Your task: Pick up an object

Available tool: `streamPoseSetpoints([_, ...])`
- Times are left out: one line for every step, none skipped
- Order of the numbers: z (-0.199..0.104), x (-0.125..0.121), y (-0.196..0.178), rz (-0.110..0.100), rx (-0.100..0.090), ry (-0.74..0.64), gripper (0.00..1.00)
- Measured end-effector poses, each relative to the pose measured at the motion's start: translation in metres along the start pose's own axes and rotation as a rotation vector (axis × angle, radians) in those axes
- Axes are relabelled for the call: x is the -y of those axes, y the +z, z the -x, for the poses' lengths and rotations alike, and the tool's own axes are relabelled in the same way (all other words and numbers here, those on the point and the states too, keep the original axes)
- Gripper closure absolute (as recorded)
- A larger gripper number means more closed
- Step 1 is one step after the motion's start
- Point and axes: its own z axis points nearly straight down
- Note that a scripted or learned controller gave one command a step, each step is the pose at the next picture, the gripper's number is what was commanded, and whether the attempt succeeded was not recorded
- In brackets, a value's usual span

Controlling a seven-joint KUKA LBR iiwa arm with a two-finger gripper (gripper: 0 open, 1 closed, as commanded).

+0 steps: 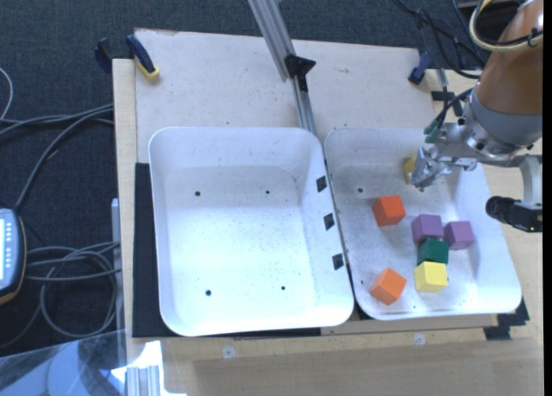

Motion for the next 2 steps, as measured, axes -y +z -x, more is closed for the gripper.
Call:
streamPoseSetpoints([-0.043, 0.010, -0.002, 0.001, 0.000, 0.000, 1.00])
streamPoseSetpoints([-0.095, 0.020, -0.013, 0.002, 0.000, -0.002, 1.00])
